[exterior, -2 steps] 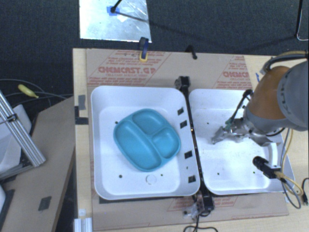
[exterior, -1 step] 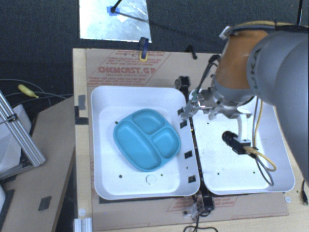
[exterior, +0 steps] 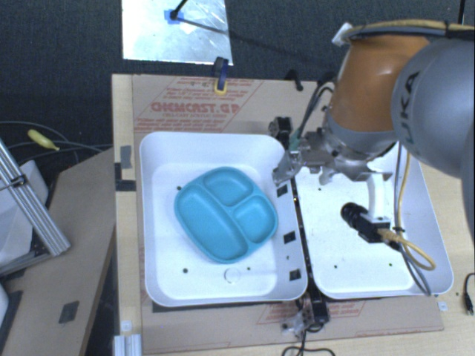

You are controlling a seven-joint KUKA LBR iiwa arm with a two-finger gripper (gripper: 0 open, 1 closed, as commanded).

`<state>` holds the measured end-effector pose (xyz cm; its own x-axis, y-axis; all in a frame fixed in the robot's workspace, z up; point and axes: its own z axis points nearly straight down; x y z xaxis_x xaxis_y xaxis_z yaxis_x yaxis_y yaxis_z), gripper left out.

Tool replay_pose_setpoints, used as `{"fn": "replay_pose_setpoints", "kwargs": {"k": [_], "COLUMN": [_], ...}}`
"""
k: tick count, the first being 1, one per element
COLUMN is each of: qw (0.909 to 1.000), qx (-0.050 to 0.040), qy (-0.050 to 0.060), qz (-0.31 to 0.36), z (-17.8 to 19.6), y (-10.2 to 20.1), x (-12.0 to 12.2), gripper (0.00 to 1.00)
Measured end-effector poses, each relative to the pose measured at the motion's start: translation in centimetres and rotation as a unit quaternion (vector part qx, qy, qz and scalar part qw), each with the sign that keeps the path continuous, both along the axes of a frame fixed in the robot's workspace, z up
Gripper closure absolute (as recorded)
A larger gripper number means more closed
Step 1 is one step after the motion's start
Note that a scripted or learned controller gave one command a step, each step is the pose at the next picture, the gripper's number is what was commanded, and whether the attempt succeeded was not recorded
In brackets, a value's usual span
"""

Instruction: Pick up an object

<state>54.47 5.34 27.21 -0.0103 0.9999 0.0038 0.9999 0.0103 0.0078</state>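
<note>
A light blue divided plate [exterior: 226,213] lies flat in the middle of the left white bin [exterior: 159,221], tilted diagonally, with three compartments facing up. My gripper [exterior: 289,167] hangs at the end of the grey and orange arm, over the divide between the two bins near their far end. It is to the upper right of the plate and apart from it. Nothing shows between the gripper and the plate.
The right white bin [exterior: 356,269] lies under the arm. Black clips [exterior: 289,237] line the seam between the bins. Both bins rest on a cardboard sheet [exterior: 193,106]. A shiny foil sheet [exterior: 174,21] lies behind, and an aluminium frame [exterior: 30,206] stands at the left.
</note>
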Motion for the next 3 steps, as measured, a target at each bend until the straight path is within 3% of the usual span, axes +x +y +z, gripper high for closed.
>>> {"fn": "replay_pose_setpoints", "kwargs": {"k": [1, 2, 3], "qw": [1.0000, 1.0000, 1.0000], "qx": [-0.0003, -0.0013, -0.0007], "qy": [0.002, 0.002, 0.002], "qz": [0.000, 0.000, -0.002], "z": [4.1, 4.9, 6.2], "y": [4.7, 4.4, 7.0], "x": [-4.9, -4.7, -5.8], "gripper": [0.00, 1.00, 1.00]}}
